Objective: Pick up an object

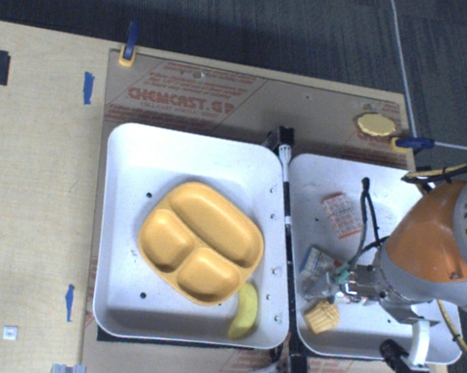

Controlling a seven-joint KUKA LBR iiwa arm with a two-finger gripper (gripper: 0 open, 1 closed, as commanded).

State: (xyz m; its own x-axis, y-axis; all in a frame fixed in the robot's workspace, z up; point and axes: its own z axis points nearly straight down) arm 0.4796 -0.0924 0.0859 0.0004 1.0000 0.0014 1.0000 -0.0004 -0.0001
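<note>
Orange-banded arm low over right bin; gripper among clutter: clear packet, yellow block just near. Finger state: cannot tell. No object seen gripped. Judgement: pick not completed; grasp, lift remain.

wooden bench with 2 white bins side by side

We saw a yellow three-compartment plastic tray lying in the left white bin, a yellow-green banana touching its lower right edge. In the right white bin the gripper reached low among small packets, near a yellow waffle-textured block.
</note>
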